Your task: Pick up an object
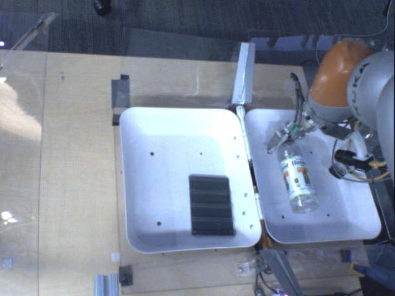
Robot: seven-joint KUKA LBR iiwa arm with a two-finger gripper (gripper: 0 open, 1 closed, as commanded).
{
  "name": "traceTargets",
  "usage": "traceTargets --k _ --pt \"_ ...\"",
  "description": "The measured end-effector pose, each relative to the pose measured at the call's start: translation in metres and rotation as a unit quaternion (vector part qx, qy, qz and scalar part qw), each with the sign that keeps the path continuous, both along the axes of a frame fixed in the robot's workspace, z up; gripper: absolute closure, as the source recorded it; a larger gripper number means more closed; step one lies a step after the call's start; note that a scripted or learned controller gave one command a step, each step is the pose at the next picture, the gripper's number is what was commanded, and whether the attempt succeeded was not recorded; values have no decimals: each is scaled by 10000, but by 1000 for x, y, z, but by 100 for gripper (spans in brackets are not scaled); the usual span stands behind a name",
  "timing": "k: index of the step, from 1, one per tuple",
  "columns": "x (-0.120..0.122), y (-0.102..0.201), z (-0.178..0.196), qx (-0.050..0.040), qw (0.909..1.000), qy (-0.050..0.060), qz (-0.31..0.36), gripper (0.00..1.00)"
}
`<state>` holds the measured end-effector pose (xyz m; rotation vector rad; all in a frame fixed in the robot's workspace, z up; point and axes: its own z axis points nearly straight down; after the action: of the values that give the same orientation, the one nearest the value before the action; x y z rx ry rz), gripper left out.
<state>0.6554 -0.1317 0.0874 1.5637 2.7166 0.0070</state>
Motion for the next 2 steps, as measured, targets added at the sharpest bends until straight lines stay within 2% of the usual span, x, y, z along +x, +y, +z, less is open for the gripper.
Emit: traceTargets --k 1,2 --pt "13 -55 0 109 9998 167 16 0" --pt "17 -61 12 1 10000 20 18 100"
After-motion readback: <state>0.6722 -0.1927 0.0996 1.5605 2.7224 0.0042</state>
